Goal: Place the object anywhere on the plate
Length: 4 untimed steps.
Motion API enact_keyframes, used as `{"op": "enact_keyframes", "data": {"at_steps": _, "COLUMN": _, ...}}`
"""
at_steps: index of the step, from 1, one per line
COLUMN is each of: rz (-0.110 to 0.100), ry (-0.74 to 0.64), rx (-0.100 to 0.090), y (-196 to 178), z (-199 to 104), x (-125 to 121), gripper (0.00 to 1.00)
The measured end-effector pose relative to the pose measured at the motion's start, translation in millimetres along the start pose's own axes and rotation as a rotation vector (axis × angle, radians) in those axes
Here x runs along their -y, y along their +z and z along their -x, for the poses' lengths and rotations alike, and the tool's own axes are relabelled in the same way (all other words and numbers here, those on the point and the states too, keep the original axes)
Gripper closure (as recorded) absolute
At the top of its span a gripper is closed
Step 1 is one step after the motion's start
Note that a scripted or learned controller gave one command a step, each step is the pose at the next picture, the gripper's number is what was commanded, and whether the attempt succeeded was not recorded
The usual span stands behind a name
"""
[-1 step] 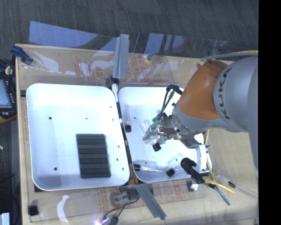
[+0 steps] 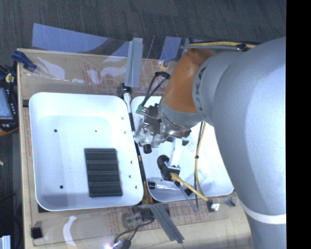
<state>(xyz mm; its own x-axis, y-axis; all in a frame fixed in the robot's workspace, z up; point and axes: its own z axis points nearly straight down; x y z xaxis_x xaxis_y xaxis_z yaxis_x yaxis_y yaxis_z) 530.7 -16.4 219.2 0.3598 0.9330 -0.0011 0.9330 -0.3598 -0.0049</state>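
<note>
Lying flat in left bin (image 2: 43, 112), dark ribbed plate (image 2: 103, 171)

Dark carpet floor (image 2: 73, 14) around wooden bench (image 2: 97, 214)

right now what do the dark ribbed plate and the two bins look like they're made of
The dark ribbed plate looks like matte black rubber or moulded plastic: crosswise ridges, no glare. The left bin and the right bin look like smooth white plastic, judging by rounded corners and a soft sheen, though painted metal is possible.
</note>
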Motion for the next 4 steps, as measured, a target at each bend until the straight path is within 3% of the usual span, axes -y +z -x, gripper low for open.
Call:
{"op": "enact_keyframes", "data": {"at_steps": 1, "rz": -0.003, "ry": 0.093, "rx": 0.000, "y": 29.4, "z": -33.4, "x": 63.6, "gripper": 1.00}}
{"op": "enact_keyframes", "data": {"at_steps": 2, "rz": -0.003, "ry": -0.541, "rx": 0.002, "y": 20.3, "z": -93.7, "x": 95.5, "gripper": 1.00}}
{"op": "enact_keyframes", "data": {"at_steps": 3, "rz": 0.000, "ry": -0.815, "rx": 0.002, "y": 129.0, "z": -191.7, "x": 133.5, "gripper": 1.00}}
{"op": "enact_keyframes", "data": {"at_steps": 4, "rz": 0.003, "ry": -0.803, "rx": 0.001, "y": -6.5, "z": -124.7, "x": 106.3, "gripper": 1.00}}
